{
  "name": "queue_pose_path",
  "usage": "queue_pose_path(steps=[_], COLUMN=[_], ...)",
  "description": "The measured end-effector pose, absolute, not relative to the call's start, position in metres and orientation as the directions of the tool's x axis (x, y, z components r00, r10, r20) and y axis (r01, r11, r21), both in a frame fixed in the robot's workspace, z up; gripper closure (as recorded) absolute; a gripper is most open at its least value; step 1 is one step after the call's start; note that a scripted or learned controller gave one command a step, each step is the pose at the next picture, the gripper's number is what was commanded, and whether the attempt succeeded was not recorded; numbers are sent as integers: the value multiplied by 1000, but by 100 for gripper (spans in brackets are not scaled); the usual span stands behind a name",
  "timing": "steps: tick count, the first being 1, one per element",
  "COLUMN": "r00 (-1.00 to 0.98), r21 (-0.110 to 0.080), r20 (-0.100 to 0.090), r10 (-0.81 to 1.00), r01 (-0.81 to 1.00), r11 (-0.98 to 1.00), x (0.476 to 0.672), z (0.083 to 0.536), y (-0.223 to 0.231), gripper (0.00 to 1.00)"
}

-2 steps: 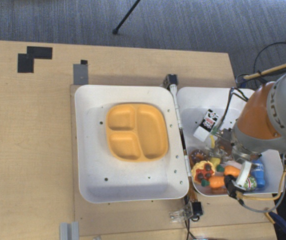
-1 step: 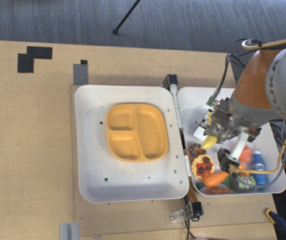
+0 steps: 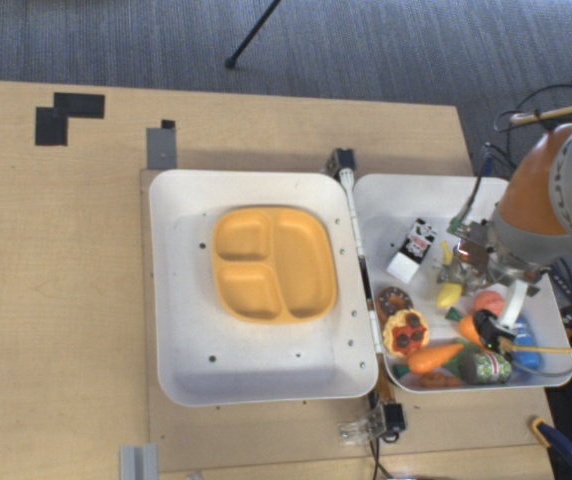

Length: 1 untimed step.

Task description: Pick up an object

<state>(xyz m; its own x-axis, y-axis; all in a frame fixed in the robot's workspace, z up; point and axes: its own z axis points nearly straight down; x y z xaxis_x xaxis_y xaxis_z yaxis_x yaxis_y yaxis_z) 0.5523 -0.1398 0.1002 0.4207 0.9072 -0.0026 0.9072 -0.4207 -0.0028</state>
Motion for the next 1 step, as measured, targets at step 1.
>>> queue_pose_path(steps=[1], r00=[588], r21=[0], r20=[1], r10=[809], r01=[809], r11=[-588], x=[487], z=[192], y=[-104], gripper=[100])
